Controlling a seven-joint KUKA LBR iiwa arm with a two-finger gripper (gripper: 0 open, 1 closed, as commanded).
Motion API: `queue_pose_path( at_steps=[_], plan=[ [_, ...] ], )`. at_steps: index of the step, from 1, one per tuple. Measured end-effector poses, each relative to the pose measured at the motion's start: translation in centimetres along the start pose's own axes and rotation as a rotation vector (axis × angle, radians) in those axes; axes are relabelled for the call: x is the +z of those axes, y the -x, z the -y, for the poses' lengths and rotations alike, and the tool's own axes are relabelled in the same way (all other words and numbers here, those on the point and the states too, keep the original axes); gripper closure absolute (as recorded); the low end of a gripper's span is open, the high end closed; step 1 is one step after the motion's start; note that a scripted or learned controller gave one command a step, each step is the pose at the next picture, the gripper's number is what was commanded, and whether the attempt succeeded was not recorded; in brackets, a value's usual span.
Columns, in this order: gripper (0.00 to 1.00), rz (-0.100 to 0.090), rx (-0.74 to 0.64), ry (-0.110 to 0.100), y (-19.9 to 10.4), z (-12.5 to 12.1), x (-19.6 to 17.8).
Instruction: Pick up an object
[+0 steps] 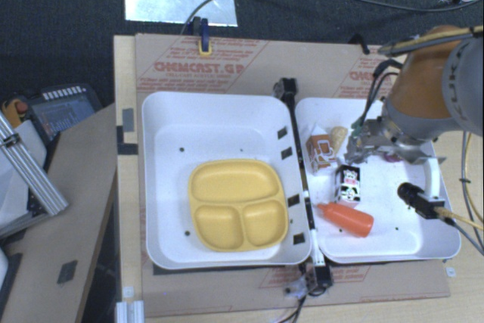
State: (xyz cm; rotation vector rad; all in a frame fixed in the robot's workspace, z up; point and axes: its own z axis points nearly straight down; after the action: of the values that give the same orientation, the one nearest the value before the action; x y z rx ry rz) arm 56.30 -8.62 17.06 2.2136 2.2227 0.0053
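Camera view shows, nearest, the orange carrot (349,218) lying in the right bin (393,242), then the small cow-print carton (348,184). Just behind it hangs the gripper (363,145); whether it is open cannot be told. Nothing is lifted yet; the pick remains.

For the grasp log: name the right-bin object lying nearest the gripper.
The small black-and-white carton, just below the gripper; the orange carrot lies farther toward the front edge.
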Motion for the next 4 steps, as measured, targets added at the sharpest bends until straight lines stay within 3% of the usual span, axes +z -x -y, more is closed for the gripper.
queue_pose_path(
  at_steps=[2, 4],
  plan=[
    [1.00, 0.000, -0.001, 0.002, 0.6, -0.8, -11.0],
    [1.00, -0.004, -0.006, -0.006, -9.6, 0.5, -8.4]
  ],
)
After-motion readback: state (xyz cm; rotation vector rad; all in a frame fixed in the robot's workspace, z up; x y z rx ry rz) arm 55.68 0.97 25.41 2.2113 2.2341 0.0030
